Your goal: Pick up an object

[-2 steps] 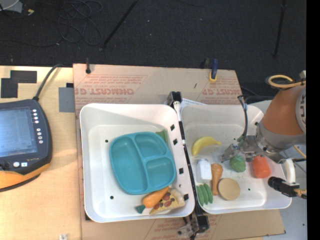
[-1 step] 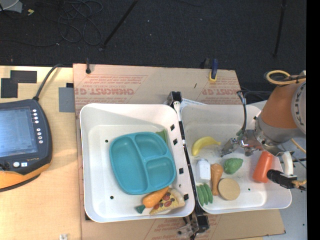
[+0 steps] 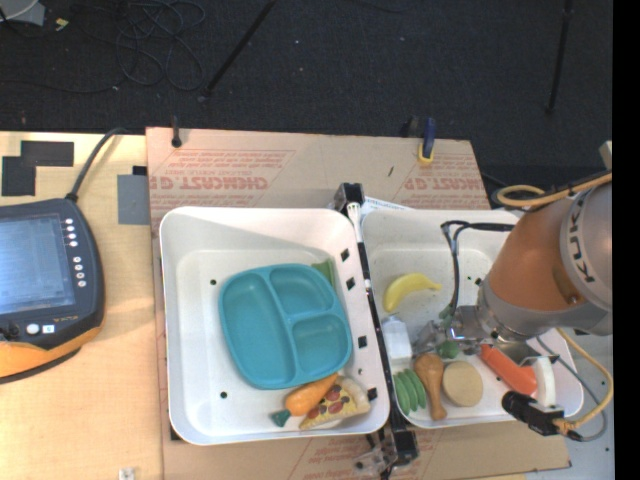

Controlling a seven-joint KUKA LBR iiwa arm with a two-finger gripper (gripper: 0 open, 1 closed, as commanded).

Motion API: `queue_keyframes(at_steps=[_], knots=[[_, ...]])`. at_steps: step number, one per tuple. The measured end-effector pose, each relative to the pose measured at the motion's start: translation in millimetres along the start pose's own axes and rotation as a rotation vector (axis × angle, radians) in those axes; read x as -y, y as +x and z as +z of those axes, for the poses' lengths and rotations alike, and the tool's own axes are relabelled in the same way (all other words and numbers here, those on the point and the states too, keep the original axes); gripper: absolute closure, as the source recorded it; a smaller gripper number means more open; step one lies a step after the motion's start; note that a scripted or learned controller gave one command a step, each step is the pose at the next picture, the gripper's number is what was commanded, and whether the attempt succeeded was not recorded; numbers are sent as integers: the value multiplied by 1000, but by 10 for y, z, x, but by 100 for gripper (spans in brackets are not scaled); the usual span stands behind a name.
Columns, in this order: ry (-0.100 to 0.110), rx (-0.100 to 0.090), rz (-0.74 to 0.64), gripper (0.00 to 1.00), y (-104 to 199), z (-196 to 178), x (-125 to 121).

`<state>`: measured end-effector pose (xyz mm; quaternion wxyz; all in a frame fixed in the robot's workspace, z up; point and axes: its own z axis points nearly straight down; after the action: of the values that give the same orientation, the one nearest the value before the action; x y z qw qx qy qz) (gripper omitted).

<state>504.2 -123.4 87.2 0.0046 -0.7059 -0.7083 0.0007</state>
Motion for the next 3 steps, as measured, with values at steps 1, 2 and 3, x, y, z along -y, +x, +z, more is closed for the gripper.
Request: queue_keyframes(at_steps=[1,2,3], knots=[[-19,6,2,0,78,-1548,282],[5,3,4,0,-85,-101,182],[-3,4,6,0,-91,-175,166]])
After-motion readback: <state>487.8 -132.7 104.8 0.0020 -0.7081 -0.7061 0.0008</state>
